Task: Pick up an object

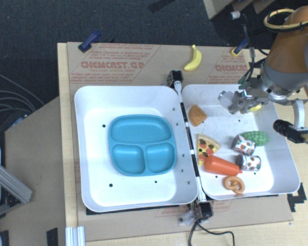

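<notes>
Hovering w/ tool (239, 102) over right bin (283, 164), jaw state unclear. Targeting carrot (222, 165): prob. light, stiff, slick; gripping mid-body.

A dark, speckled floor (51, 14) surrounds the bench (118, 65), whose top is a brown board printed with reddish lettering along its far edge. Black cables (10, 99) loop across the floor off the bench's left edge. A blue clamp (89, 41) grips the far left corner of the board, and a second blue clamp (239, 48) sits toward the far right. A ribbed metal rail (10, 181) angles in at the lower left. Lighting is even, with soft shadows.
</notes>
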You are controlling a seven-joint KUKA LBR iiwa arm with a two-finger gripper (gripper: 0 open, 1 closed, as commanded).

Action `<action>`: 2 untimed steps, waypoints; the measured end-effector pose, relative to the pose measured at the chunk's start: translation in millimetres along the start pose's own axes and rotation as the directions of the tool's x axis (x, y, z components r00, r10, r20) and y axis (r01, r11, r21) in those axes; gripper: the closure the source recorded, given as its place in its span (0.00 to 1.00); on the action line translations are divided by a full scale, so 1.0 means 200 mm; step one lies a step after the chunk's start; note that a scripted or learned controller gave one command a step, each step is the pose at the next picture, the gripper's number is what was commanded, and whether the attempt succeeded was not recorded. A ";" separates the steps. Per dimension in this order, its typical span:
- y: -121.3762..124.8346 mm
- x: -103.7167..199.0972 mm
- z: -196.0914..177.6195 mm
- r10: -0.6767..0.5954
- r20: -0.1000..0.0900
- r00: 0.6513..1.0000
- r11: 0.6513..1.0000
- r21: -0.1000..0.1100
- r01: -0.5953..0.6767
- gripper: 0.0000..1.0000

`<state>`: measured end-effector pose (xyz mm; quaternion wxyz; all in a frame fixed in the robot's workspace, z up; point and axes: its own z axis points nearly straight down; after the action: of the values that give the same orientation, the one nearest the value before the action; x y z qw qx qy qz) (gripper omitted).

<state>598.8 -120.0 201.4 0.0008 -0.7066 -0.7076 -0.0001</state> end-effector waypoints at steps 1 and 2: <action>0.09 0.21 -0.21 0.000 0.001 1.000 1.000 -0.002 0.000 1.00; 0.09 0.21 -0.21 0.000 0.001 1.000 1.000 -0.002 0.000 0.00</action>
<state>617.0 -78.7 243.0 -0.0001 -0.7068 -0.7074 -0.0002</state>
